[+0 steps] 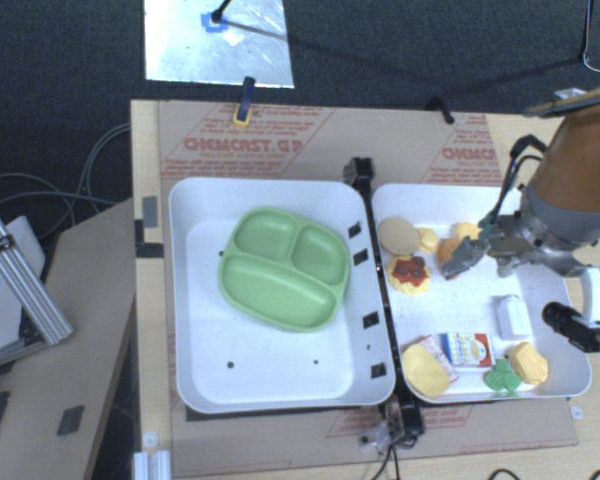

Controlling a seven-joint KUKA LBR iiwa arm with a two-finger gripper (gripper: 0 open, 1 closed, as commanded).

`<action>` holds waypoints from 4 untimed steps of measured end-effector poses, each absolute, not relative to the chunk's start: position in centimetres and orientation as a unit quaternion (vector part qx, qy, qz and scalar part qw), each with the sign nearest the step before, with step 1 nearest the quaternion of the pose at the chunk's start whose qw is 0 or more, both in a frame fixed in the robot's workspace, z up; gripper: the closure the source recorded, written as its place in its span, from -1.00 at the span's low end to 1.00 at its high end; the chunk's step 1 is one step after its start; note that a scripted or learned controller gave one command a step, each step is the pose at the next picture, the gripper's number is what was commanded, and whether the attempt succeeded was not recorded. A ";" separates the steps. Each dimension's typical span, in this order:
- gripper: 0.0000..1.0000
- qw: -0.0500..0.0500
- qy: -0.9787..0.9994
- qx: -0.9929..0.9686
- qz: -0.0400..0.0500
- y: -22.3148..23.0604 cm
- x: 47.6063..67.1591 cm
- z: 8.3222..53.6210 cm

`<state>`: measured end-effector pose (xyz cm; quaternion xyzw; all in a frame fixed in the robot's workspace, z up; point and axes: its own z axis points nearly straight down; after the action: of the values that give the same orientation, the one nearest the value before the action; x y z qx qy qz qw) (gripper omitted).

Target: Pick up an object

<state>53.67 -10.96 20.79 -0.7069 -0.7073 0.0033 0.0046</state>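
Grey jaws (464, 258) hover over right bin (477, 301) (beside toy foods (410, 273)) — nothing held

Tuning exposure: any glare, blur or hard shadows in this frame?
Camera view: glare on the foil sheet at top; both white bins bright, near clipping; the gripper is slightly soft; shadows are soft and faint; small items by the green tray stay readable.

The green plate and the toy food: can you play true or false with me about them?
1. The green plate sits in the left bin. True.
2. The plate has three compartments. True.
3. The plate is full of toy food. False: the food lies in the right bin.
4. The robot's hand is over the left bin. False: it is over the right bin.
5. A small green toy lies near the right bin's front edge. True.
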 end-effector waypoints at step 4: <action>-1.00 0.001 -0.707 -0.707 0.000 -12.2 54.9 8.3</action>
<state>54.94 -12.15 8.35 -0.7068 -0.7074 0.0002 0.0006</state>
